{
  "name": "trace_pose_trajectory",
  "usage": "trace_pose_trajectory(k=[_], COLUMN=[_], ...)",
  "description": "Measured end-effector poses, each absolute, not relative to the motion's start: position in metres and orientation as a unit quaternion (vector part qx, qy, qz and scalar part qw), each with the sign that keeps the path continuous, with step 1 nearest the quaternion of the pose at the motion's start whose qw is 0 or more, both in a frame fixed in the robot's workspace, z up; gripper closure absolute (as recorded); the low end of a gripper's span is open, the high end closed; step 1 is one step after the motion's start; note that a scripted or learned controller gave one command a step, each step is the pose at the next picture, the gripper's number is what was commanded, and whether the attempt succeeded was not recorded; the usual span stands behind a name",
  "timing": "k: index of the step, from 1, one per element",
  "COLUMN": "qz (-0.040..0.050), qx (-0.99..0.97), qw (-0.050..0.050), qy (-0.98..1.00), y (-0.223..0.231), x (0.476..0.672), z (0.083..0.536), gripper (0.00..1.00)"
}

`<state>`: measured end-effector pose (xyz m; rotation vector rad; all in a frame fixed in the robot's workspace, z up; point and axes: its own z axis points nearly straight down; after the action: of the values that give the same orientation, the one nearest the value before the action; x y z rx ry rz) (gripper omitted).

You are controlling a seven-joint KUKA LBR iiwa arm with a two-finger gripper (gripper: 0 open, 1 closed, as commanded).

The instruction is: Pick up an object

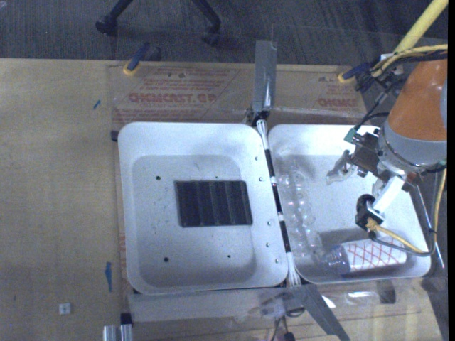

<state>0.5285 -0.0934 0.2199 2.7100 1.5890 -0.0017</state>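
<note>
- The claw point(350, 168) hangs over the right bin's point(416, 265) far half; whether it is spread or closed, I cannot tell.
- A clear plastic bottle point(307, 222) lies along that bin's left wall.
- Risk: the bottle is see-through and round, so a grasp may miss or slip.
</note>
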Motion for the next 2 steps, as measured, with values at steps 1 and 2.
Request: trace_pose_trajectory(k=[1, 2], qz=[-0.0008, 0.0017], qx=[0.775, 0.683], qw=[-0.002, 0.004], qy=[0.632, 0.731], y=[-0.131, -0.126], x=[0.489, 0.481], z=[0.212, 0.088], gripper=[0.0, 0.0])
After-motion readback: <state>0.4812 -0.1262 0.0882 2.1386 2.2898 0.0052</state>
